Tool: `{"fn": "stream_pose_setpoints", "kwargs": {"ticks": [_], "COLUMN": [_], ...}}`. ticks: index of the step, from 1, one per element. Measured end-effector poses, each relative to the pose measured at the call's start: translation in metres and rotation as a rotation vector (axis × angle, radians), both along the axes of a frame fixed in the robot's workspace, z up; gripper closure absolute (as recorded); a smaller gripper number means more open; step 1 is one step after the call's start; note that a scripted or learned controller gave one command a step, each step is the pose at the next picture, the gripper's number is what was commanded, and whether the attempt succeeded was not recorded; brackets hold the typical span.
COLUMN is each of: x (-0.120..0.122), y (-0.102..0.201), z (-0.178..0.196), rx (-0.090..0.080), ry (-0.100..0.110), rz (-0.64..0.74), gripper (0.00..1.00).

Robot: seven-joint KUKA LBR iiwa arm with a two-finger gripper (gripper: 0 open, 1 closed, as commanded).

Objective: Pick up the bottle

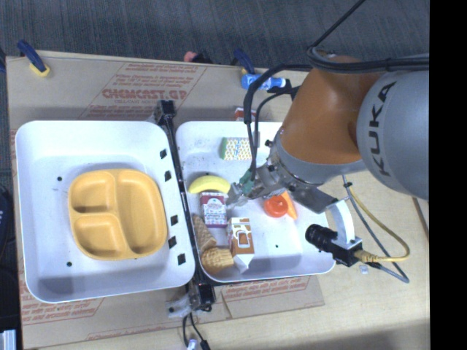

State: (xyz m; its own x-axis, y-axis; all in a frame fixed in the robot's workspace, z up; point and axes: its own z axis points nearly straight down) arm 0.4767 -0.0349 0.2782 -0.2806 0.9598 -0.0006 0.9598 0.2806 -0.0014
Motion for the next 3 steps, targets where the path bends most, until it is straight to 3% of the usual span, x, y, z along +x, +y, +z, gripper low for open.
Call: {"fn": "stream_pose_setpoints", "kwargs": {"ticks": [1, 2, 3], "x": [-0.001, 0.001, 0.000], "y": [0.033, 0.102, 0.064], "z": [-0.048, -0.068, 0.022], "rx": [0.001, 0.002, 0.000], "ry": [0.003, 0.005, -0.001], "rz": [0.165, 0.416, 0.623], "gripper": [1.00, 1.00, 1.00]}}
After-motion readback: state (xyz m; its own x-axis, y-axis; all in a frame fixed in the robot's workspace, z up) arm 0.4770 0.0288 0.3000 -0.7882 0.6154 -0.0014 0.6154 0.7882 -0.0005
